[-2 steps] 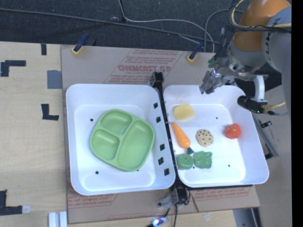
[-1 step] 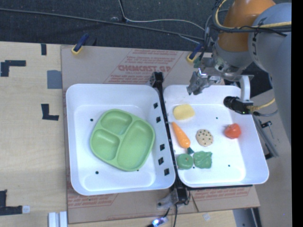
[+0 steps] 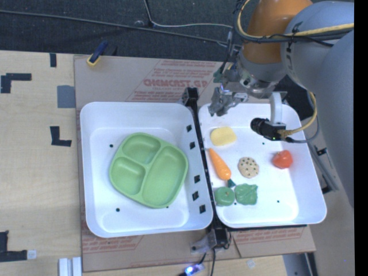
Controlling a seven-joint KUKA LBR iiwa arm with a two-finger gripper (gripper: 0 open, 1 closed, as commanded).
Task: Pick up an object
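Red print on the brown cardboard sheet [image 3: 150, 73] seems to read "CHEMCAST GP"; the smaller lines are too blurred to read.

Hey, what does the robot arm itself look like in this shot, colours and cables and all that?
The arm is a thick, rounded grey shell with a glossy orange band above the wrist. A thin yellow cable runs along the grey shell. The end effector is a small cluster of grey metal, far narrower than the arm.
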